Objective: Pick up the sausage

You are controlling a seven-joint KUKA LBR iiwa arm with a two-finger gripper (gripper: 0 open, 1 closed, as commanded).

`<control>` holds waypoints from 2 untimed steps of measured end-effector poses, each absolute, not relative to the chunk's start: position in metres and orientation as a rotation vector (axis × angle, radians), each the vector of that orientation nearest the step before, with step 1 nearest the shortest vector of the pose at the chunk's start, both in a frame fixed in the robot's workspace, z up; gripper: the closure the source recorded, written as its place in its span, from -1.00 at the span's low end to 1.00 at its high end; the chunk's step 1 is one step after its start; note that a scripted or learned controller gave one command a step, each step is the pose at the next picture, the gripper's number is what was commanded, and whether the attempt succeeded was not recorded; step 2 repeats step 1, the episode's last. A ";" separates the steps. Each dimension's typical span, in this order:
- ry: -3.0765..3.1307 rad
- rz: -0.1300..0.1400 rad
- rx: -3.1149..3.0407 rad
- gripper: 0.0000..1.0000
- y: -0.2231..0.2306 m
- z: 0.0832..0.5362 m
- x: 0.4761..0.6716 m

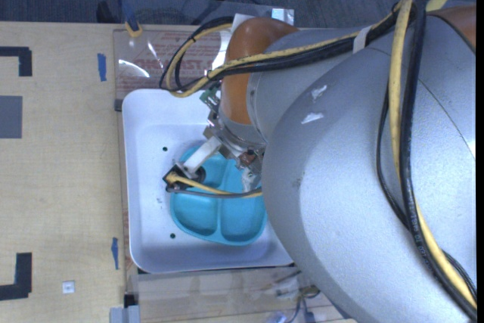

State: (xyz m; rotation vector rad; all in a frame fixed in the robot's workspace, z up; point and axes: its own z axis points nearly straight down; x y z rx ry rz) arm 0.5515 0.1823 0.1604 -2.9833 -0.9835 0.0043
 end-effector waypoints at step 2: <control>-1.238 0.004 -2.887 -1.00 0.226 0.133 0.595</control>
